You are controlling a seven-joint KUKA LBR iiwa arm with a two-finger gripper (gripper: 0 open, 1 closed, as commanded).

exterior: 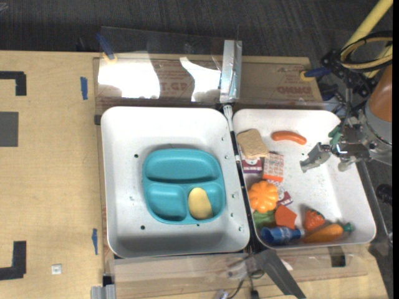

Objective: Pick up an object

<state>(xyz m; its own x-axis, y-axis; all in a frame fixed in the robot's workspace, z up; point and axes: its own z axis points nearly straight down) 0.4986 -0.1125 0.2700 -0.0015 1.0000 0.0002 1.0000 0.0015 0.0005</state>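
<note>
Nearest the camera, along the front wall of the right bin [333, 195] and well forward of the gripper [330, 159]: a toy carrot [325, 232] lying flat, a red toy fruit [313, 218] touching it, and a blue toy bottle [280, 234] on its side further to the view's left.

Just behind those, forward and to the view's left of the gripper: an orange-red wedge [285, 217], something green (too hidden to name) [262, 217], and a small orange pumpkin [263, 195] on top of the heap.

Level with the gripper, to its left in the view and apart from it: a red-and-white packet [273, 166] beside a dark red carton [251, 166].

Two fingers spread apart over the bare white floor near the bin's right side, nothing pinched between them, no toy touched.

Beyond the gripper and to the view's left: a toy sausage [288, 137] and a slice of toy bread [251, 142] against the dividing wall.

Far off to the view's left, in the left bin [124, 167]: a teal divided tray [181, 167] with a yellow potato-like toy [199, 203] in its front right compartment.
</note>
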